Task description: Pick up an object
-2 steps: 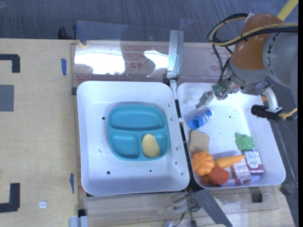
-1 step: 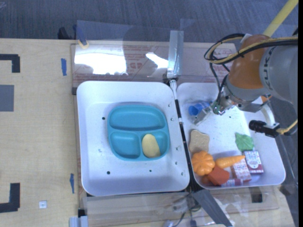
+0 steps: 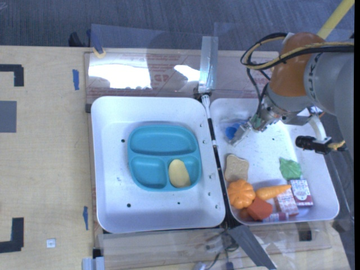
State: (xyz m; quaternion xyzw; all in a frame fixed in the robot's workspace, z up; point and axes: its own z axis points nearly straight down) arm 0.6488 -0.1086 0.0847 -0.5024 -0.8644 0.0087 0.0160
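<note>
My gripper (image 3: 244,132) hangs low over the far left part of the right bin (image 3: 318,151), reaching in from the grey arm with the orange band. Just to its left lies a small blue object (image 3: 230,132), touching or nearly touching the gripper's tip; I cannot see whether it is held. Nearer the front of this bin lie a slice of bread (image 3: 237,166), an orange pumpkin (image 3: 241,193), a carrot (image 3: 273,192), a red block (image 3: 260,210), a green leafy piece (image 3: 290,167) and two small cartons (image 3: 301,191).
The left bin (image 3: 107,151) holds a blue divided tray (image 3: 160,151) with a yellow oval item (image 3: 179,173) in its front right compartment. A raised divider (image 3: 212,145) separates the bins. A black cable end (image 3: 309,143) juts in from the right.
</note>
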